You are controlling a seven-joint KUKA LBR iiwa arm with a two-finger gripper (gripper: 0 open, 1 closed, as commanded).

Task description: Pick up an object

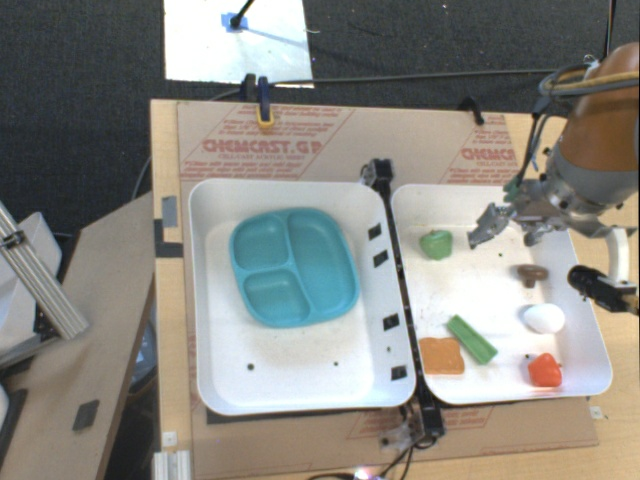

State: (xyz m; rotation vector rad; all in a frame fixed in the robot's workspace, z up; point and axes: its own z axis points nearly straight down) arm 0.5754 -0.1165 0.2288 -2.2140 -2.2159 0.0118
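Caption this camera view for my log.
Hand hovers over the right bin near a green piece; teal tray in left bin.

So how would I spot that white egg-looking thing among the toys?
Look in the right bin, near its right wall. The white egg lies between a small brown piece and a red-orange toy. It is the only white, smooth, rounded thing there.
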